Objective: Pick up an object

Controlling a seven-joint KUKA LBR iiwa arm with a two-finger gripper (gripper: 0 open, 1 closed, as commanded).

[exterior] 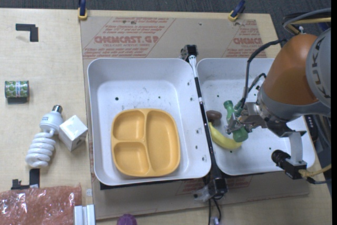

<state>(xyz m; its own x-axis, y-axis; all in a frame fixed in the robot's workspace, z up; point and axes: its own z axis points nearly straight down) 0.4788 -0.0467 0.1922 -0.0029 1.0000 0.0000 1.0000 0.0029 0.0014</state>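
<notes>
The banana (221, 137) lies in the right bin (253, 163), near that bin's left wall and toward its front; its long axis runs on a slant, from an upper-left end close to the divider down to a lower-right end that points toward the bin's front right, with the curve bowing downward. Just above its upper end sits a small brown rounded object (213, 115), close to or touching the banana; a green object (235, 121) stands to the right of that, its narrow top at the upper left and its broader base at the lower right, so that its axis tilts much as the banana's does; the base rests just beside the banana's lower end.

The gripper (238, 123) is low inside the right bin, right at the green object, under the arm's orange band (292, 68); whether the pincer is spread, closed, or gripping the green object cannot be told from this view, since the wrist hides it.

The left bin (105, 87) holds a yellow divided tray (146, 142) with three compartments, set toward the bin's front; nothing can be made out in its compartments.

Outside the bins, on the bench to the left, lie a spiral light bulb (43, 140), a small white cube (73, 131) touching it, and a green can (17, 89) further back.
</notes>
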